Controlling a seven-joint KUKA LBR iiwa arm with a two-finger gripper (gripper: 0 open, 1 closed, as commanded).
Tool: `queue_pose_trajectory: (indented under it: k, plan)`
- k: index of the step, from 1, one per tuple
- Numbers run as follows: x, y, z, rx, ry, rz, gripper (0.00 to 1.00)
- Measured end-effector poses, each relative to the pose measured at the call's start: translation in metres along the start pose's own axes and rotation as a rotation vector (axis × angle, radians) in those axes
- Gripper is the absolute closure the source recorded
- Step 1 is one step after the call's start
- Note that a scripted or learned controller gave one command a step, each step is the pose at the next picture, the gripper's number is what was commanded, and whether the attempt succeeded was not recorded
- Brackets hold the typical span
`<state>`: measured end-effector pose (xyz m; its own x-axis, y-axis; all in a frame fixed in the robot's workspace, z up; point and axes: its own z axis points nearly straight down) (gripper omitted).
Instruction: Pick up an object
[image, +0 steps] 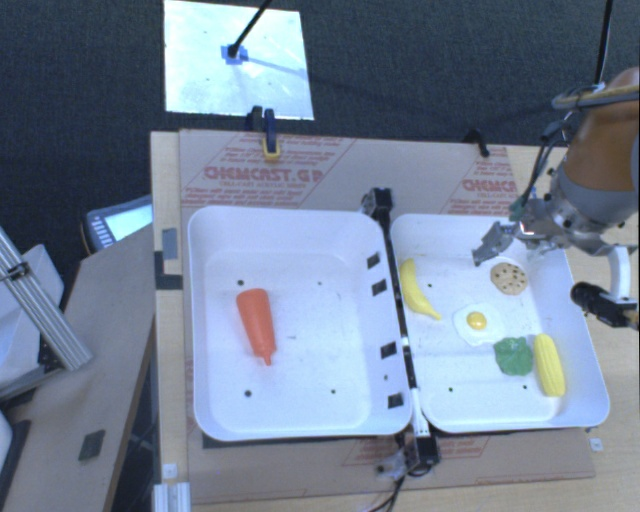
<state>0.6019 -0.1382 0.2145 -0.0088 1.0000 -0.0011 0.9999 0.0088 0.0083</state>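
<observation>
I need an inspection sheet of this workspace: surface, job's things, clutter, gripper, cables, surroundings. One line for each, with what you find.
Surface: two shallow white bins, the left bin and the right bin, on a bench covered by a printed board.
Job's things: carrot alone in the left bin; banana, fried egg, cookie, green leafy piece and corn cob in the right bin.
Clutter: nothing seen.
Gripper: gripper above the right bin's far part, next to the cookie; nothing seen held.
Cables: dark cables beside the arm's wrist.
Surroundings: dark floor, a pale sheet behind the bench, a metal rail at left.
</observation>
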Motion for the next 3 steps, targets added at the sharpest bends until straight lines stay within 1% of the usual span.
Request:
queue_pose_trajectory:
  k: [1,2,3]
  plan:
    - [0.042,0.071,0.0,0.0,0.002,-0.002,0.0]
    - [0.038,0.069,-0.011,0.001,-0.001,0.0,1.0]
    - [-0.002,0.068,-0.075,-0.001,-0.002,0.01,1.0]
